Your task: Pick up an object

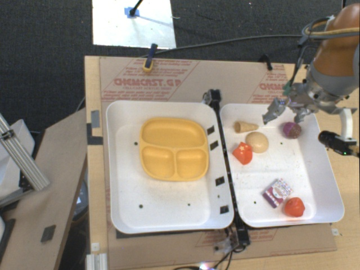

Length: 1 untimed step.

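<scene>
Nothing is lifted yet, as far as I can see from here. The tool (287, 112) hangs over the far edge of the right bin (320, 176), its two fingers spread wide with nothing between them, one finger (271, 112) reaching toward the small cone-shaped piece (245, 127) and the other just above the purple ball (291, 130). Every candidate rests on the bin floor: the cone, the beige egg-like object (258, 142) touching the red block (242, 153), the purple ball near the far right, and, toward the near edge, a small purple-and-white packet (277, 192) beside a red tomato-like ball (294, 206). The left bin (126, 207) carries a yellow divided plate (173, 149), untouched. My guess is the purple ball is the target, being closest; descending, closing and lifting all remain.
</scene>
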Tool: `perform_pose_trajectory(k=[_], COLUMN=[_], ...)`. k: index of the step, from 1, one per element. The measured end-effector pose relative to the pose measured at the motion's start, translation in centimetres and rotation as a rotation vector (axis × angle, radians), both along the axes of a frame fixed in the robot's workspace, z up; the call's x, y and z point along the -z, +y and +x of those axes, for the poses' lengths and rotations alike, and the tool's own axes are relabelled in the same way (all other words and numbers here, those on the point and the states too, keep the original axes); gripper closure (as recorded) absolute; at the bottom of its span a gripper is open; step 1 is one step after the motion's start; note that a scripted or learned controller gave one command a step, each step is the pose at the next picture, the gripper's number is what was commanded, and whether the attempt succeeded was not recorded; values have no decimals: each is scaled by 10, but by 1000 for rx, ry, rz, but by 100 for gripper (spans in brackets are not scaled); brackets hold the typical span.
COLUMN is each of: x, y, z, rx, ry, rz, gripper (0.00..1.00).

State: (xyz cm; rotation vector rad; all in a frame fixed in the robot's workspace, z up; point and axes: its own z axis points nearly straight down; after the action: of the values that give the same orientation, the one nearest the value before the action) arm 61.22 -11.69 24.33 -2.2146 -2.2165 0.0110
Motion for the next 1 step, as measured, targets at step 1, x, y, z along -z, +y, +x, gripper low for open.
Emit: perform_pose_trajectory(k=[1], x=[-8], y=[0], z=[2], rx=[-2], ry=[-12], rz=[-1], gripper=[0])
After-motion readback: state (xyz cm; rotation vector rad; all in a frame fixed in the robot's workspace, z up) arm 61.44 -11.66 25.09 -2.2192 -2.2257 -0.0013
